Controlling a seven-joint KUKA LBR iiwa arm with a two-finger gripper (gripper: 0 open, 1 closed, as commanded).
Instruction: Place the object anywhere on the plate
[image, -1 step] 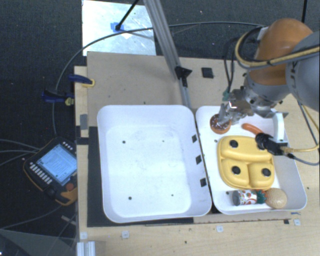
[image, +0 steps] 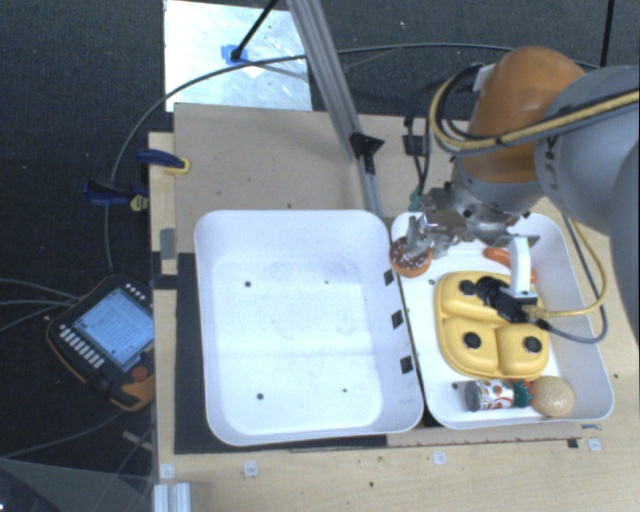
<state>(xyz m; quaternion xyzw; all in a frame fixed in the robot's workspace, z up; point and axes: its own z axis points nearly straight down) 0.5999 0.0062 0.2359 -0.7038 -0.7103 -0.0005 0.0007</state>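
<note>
Item: gripper (image: 415, 240), upper centre-right of frame, at the right bin (image: 590, 385)'s upper left corner, over a small brown object (image: 409, 262); whether the jaws are closed on it we cannot tell. Step, as we judge: pickup; next calls for carrying it down-right onto the yellow plate (image: 490, 330).

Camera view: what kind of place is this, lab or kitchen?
Likely a robotics lab: the arm works over two white bins on a bench, a teach pendant lies alongside, and cables trail over dark carpet.
</note>
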